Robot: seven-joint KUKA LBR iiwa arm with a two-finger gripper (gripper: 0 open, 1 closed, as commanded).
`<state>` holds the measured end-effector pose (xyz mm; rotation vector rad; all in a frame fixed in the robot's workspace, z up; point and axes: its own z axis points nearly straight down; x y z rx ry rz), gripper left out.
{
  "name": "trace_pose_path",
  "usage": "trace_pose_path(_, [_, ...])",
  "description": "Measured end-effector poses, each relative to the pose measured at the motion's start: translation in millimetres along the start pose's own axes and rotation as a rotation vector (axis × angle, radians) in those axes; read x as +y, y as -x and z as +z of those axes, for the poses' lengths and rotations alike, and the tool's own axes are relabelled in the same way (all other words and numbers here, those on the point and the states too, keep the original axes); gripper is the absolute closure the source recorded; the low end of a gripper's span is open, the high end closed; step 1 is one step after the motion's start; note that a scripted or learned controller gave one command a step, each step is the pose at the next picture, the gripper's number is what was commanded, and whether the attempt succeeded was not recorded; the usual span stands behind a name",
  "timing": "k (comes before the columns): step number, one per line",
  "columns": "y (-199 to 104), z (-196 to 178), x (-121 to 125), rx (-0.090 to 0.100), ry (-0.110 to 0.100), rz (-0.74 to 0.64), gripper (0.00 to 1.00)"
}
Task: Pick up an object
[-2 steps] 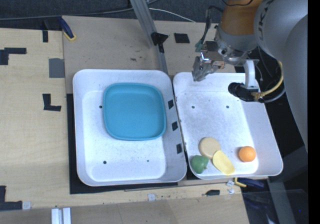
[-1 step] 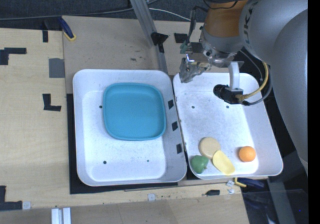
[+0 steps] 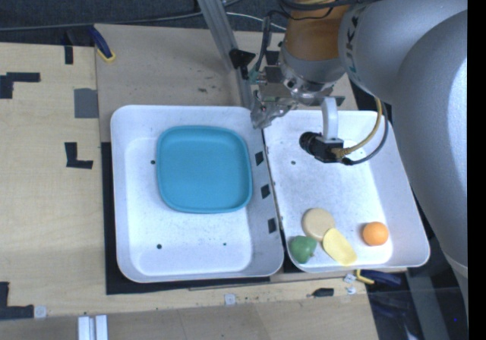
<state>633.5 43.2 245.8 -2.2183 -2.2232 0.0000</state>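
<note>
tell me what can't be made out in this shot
- Gripper, camera view: too small and cluttered at the bins' far edge to tell open from shut, or whether it holds anything.
- Right bin: its far right part is hidden by the grey arm.
- Green object: sits at the bin's near corner, touching the tan disc; its shape is unclear.

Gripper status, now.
Gripper: hangs over the back edge of the bins, near the divider; whether it is open or shut cannot be told, and nothing shows in its grasp.
</note>
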Motion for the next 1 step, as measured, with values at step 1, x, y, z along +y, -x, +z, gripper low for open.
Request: trace_pose_path(1, [-57.1,5.3,-9.5,0.000,-0.001,-0.001,1.00])
